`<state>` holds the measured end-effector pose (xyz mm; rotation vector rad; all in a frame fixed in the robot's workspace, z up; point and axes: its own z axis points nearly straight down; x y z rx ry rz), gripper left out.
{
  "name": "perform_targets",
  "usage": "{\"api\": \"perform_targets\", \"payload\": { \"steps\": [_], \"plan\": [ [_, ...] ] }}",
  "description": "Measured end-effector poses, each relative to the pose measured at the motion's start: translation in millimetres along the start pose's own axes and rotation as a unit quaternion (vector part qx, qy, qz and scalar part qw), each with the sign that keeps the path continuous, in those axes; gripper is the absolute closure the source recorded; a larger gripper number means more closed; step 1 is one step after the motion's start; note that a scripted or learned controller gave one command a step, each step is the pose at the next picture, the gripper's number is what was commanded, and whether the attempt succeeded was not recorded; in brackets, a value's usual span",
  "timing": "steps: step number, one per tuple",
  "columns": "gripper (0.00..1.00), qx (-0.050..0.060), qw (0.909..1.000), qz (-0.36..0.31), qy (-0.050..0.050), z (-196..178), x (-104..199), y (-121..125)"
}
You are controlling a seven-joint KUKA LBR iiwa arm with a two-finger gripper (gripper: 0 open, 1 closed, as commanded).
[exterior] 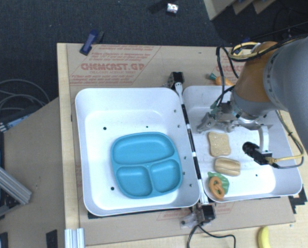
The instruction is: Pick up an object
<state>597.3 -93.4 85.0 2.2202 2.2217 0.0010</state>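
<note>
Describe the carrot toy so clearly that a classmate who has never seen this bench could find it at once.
Start at the right white bin, the one the grey arm reaches into. Follow its near edge to the corner beside the left bin. The carrot toy lies there: orange with a green leafy top, unlike the pale tan bread slice and bread roll just beyond it.
</note>
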Motion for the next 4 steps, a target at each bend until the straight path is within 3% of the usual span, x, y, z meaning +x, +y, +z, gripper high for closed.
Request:
{"api": "perform_targets", "payload": {
  "steps": [2,3,4],
  "plan": [
    [0.00,0.002,1.0000,0.000,0.000,0.6,1.8,-55.2],
    [1.00,0.001,1.0000,0.001,0.000,-9.3,1.8,-54.8],
    [1.00,0.000,1.0000,-0.001,0.001,-100.2,71.9,-55.5]
  ]
}}
